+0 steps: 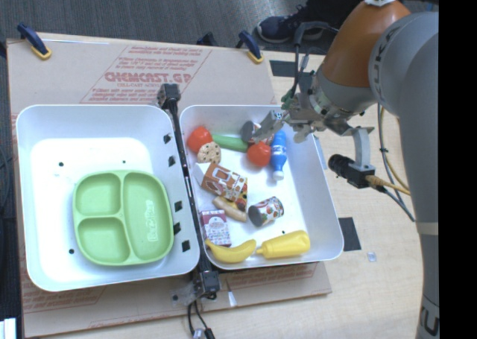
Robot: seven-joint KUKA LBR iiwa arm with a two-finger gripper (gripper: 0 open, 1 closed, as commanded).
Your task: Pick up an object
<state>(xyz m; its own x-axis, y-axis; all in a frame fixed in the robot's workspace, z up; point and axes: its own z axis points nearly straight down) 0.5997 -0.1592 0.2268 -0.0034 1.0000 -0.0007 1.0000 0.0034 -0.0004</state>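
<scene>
The hand point(267, 127) is seen low over the far part of the right bin point(322, 203), among the toys there. How wide it stands cannot be told, and nothing is seen held in it. A blue bottle point(278, 153) lies just right of it and a red tomato point(258, 154) just near of it; contact cannot be judged. A green divided plate point(123, 217) is set in the left bin point(45, 136).

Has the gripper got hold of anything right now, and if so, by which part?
Cannot be told. The gripper is low in the right bin, beside the red tomato and blue bottle; no object shows between its fingers.
</scene>
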